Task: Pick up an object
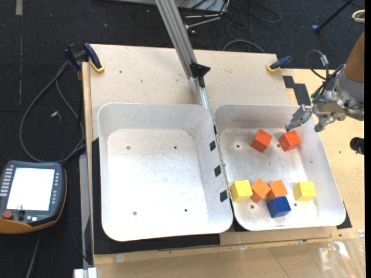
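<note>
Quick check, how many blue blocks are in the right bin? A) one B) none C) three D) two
A: a single blue block sits near the front wall of the right bin, beside orange and yellow ones; every other block there is orange or yellow.

The arm [353, 80] is grey with an orange band, cables looping near its metallic pincer [309, 120].
</note>
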`<action>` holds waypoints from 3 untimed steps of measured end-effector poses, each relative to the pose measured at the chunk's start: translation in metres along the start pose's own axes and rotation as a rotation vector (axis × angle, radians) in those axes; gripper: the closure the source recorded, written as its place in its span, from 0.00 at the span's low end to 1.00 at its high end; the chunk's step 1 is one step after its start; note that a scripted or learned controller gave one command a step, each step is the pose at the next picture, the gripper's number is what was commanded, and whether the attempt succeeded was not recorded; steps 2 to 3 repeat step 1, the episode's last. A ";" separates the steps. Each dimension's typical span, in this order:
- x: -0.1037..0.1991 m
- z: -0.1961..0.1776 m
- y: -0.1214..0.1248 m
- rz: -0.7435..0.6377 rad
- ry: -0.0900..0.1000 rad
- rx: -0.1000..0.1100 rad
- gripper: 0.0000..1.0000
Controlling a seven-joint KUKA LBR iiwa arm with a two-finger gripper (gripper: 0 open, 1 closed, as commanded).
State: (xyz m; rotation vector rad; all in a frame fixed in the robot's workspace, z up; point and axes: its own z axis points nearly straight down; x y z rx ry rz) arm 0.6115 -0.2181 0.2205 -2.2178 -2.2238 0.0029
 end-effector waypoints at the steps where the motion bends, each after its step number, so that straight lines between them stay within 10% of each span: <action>1: -0.003 -0.015 -0.001 0.002 -0.001 -0.005 0.00; 3: -0.003 -0.015 -0.001 0.002 -0.001 -0.005 0.00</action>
